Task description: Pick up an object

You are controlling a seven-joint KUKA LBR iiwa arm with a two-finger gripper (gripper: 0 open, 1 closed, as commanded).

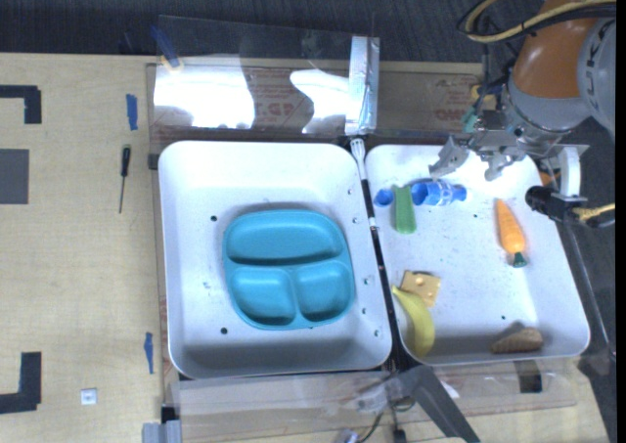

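gripper point(476, 155) hovers over far edge of right white bin point(558, 333), prongs spread wide, nothing between them. small blue plastic bottle point(430, 194) lies just near-left of it, touching green cylinder point(403, 210). orange carrot point(511, 230) to the right, apart. risk: descent clips bin wall, or closing on the bottle drags the cylinder and squeezes the bottle out sideways.
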